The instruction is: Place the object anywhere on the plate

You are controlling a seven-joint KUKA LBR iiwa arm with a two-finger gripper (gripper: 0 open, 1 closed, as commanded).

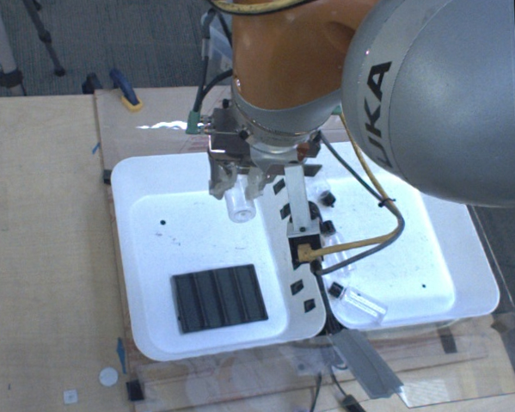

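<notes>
Over the left bin (146, 215) on the tabletop (45, 255), the hand (237, 189) grips a small clear tube (240, 206) between its fingers, hanging above the white floor beyond the dark ridged plate (219, 297) lying near the bin's front wall.

Wooden bench (45, 255), two white bins side by side, left bin (146, 207), right bin (432, 260)

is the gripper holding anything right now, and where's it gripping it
Yes. The gripper holds a small clear tube by its upper end between the fingers; the lower end hangs free above the left bin, well up from the dark ribbed plate.
</notes>
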